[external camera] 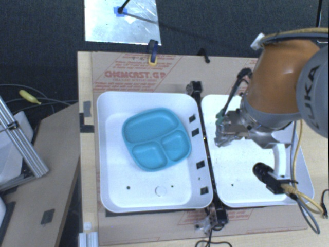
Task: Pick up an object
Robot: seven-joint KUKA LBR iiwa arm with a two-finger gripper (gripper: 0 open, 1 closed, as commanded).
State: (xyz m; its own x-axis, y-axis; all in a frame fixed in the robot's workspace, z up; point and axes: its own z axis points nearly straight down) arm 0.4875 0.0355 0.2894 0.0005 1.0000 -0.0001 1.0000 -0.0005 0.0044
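- Two shallow white bins sit side by side on the bench (139,68); the left bin (110,153) carries the one loose thing to be seen, while the right bin (241,189) lies under the arm.
- Reaching in from the right, the arm (288,76), grey with its orange band, hangs over the right bin's upper part, well apart from the left bin's contents.
- Lying flat near the middle of the left bin is a blue plate (156,138) with three compartments, tilted a little askew to the bin walls and touching none of them.
- My guess is that the plate is moulded plastic: light, stiff and smooth, so it would slip easily and is unlikely to break.
- Because it is wide and low, the sensible hold looks like the raised outer rim or one of the ridges between compartments, pinched from above; the flat floors of the compartments offer nothing to grip.
- At the arm's end, the pincer (224,133) sits just right of the divider between the bins, low over the right bin's left side.
- Whether the pincer is apart or together cannot be told from this angle, and nothing is visible between its tips.
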